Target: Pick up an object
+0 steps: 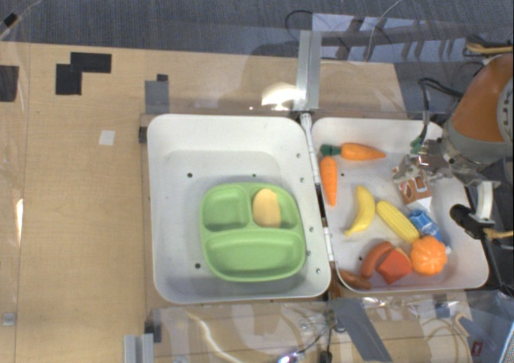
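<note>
camera view: orange fruit (429, 256) and red block (393, 266) lie nearest, front of right bin (479, 277) | gripper (419, 167) sits over brown packet (414, 190), which I judge the target, just below-left of it | grip state: I cannot tell

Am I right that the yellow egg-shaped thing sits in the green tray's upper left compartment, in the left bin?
Not quite. The yellow egg-shaped thing sits in the green tray's upper right compartment, as the camera view shows. The tray does lie in the left bin.
</note>
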`<state>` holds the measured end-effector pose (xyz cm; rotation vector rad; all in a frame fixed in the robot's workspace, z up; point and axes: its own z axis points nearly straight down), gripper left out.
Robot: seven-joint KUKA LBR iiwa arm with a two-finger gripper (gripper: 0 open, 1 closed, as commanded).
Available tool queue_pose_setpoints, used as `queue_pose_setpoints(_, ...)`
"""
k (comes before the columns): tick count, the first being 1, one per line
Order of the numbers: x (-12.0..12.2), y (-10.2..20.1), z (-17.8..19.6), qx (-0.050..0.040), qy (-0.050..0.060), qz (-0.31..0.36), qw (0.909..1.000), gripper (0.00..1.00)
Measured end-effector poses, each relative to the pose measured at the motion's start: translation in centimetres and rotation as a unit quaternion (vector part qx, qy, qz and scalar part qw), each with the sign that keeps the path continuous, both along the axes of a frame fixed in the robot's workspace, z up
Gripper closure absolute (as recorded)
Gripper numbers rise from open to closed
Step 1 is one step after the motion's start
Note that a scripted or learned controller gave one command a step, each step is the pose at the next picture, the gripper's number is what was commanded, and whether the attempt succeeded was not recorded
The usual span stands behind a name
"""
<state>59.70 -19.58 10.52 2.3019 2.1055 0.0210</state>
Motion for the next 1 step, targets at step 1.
queue_pose_setpoints(1,1.20,6.09,9.15,0.0036,0.009,-0.007,0.9999,1.00)
